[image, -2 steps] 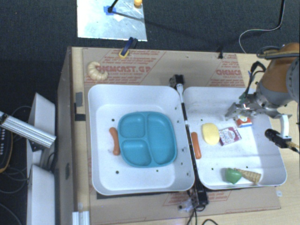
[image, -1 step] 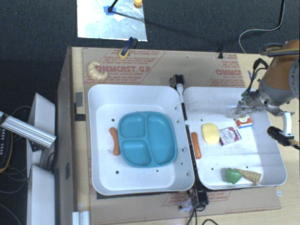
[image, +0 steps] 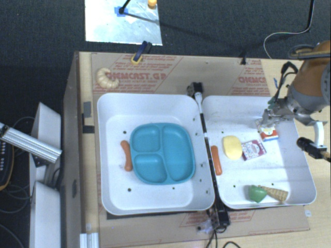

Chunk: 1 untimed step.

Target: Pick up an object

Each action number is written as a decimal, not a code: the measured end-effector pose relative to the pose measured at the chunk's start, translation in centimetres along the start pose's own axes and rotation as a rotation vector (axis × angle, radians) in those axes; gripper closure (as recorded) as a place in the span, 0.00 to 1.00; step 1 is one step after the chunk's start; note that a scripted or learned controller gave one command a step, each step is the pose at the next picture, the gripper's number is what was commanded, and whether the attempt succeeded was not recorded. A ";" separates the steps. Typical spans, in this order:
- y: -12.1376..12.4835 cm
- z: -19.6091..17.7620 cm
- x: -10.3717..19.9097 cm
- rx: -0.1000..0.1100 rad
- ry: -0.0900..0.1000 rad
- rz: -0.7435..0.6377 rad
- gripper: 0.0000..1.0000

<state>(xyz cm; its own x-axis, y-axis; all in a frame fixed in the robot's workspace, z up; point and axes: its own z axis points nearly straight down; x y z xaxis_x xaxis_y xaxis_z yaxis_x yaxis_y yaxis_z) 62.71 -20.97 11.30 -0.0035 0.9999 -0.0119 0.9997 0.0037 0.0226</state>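
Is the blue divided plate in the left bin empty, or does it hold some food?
Empty. All compartments of the blue plate show bare; the orange sausage lies beside it on the bin floor.

Behind the cardboard point(image: 155, 74) under the bins, a shiny sheet point(image: 121, 14) lies on the dark floor, with an orange ball point(image: 151, 2) on it.

I see my arm point(image: 310, 89): grey rounded casing, an orange band above the wrist, and a pale metallic tool point(image: 270, 119).

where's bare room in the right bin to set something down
Bare floor lies along the right bin far edge, left of the gripper, and in the near left corner between sausage and cone. The middle is crowded: yellow block, packet, small box.
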 end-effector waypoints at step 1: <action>0.0 0.0 0.0 0.000 0.000 0.000 0.00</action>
<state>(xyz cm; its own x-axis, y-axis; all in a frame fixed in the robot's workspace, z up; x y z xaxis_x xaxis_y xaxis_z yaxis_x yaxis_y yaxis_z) 62.70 -20.97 11.28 -0.0036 0.9999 -0.0117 0.9997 0.0038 0.0223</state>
